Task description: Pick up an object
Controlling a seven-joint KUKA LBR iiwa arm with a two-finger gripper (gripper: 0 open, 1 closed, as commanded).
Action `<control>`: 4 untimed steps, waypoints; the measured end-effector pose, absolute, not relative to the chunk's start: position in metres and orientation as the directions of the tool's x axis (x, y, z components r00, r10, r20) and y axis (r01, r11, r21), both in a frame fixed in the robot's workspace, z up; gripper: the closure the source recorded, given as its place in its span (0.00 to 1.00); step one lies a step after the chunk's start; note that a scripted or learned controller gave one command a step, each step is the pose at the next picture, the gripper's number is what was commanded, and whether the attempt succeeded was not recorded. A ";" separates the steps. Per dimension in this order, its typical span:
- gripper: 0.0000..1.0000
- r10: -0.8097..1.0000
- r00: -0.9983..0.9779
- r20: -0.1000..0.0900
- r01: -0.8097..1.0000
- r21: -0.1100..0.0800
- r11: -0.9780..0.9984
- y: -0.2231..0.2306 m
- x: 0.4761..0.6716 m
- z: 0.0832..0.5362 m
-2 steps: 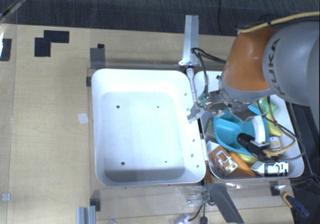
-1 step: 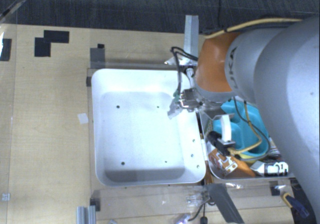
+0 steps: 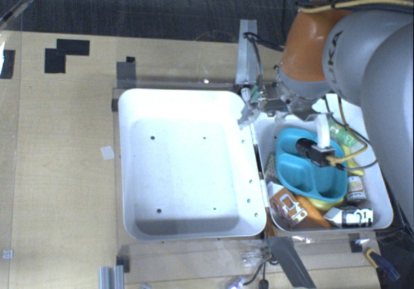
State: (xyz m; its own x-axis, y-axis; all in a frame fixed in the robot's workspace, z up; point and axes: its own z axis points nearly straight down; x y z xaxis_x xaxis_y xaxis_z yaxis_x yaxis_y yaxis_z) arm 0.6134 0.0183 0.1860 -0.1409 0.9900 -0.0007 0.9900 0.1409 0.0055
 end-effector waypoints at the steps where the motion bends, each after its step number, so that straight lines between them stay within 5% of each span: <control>1: 0.00 0.994 -0.106 0.001 0.994 0.003 0.106 0.176 0.625 0.142; 2: 0.00 0.974 -0.227 0.000 0.974 0.004 0.227 0.171 0.590 0.094; 3: 0.00 0.985 0.175 0.003 0.985 0.011 -0.175 0.123 0.618 0.089; 4: 0.00 0.961 0.277 0.002 0.961 0.003 -0.277 0.048 0.545 0.185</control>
